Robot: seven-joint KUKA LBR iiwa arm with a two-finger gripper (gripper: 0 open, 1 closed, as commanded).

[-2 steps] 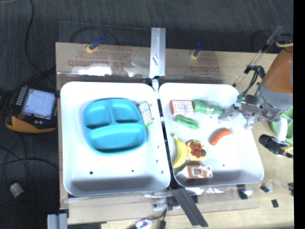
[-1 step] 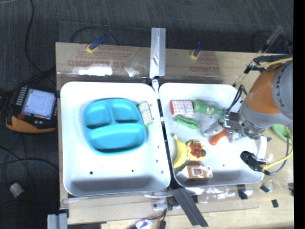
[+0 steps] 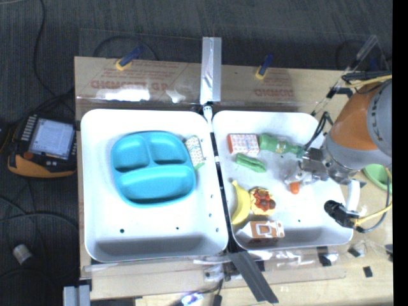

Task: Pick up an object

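Observation:
The right bin (image 3: 319, 225) holds several things: a pink and white box (image 3: 243, 143), a green bottle (image 3: 278, 145) lying on its side, a green pod (image 3: 250, 163), a yellow banana (image 3: 238, 204), a red berry cluster (image 3: 262, 199) and a small brown carton (image 3: 266, 229). A small orange piece (image 3: 294, 187) lies near the bin's middle right. My gripper (image 3: 302, 173) reaches in from the right, low over the bin floor, just above and to the right of the orange piece and below the bottle's cap end. Nothing shows lifted off the floor.
The left bin (image 3: 102, 228) holds a blue divided plate (image 3: 153, 167) with a small patterned packet (image 3: 194, 150) at its right edge. A low wall (image 3: 218, 183) splits the two bins. The arm's orange band (image 3: 357, 123) hangs over the right bin's far right side.

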